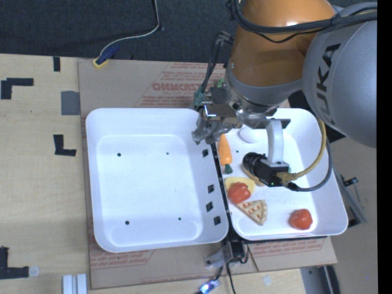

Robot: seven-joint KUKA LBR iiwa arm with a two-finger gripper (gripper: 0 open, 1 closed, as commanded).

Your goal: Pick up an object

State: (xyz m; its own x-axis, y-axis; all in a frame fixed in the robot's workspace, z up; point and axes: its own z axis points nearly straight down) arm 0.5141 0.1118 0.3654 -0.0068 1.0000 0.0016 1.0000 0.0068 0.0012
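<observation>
Brown cardboard sheeting (pixel 122 90) covers the bench I'm watching, with dark fabric across the top of the frame. On it sit two shallow white plastic bins: the left bin (pixel 147 182) at centre, the right bin (pixel 318 188) at lower right. My grey arm with its orange band (pixel 282 35) fills the upper right. Its gripper (pixel 208 124) hangs over the bins' shared wall; I cannot tell how it stands. In the right bin I see a slim orange carrot (pixel 225 149), a yellow-and-red pepper piece (pixel 238 190), a tan pizza wedge (pixel 254 211) and a small red tomato (pixel 300 218).
</observation>
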